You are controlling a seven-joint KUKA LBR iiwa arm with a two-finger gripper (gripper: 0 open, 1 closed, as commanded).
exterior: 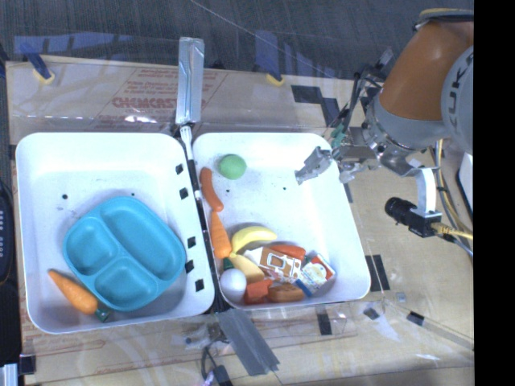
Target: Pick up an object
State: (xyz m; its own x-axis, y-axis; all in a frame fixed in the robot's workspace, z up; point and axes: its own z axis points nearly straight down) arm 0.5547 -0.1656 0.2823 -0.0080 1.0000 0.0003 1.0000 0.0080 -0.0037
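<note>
hand (322, 164): hung over right bin's (342, 207) far rim, grip state unreadable
risk: food pile (273, 265) was packed tight; fingers could jam or slip
ball (232, 166): alone, could roll

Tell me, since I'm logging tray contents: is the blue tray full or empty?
Empty. All three compartments of the blue tray show bare blue bottoms; the carrot lies outside it, against its lower left edge.

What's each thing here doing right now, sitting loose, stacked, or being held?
Gripper: over the right bin's upper right edge, holding nothing.
Green ball: lying alone in the right bin.
Two carrots: along that bin's left wall.
Banana: in the pile of toy food.
Blue tray: flat in the left bin.
Carrot: beside the tray.
</note>
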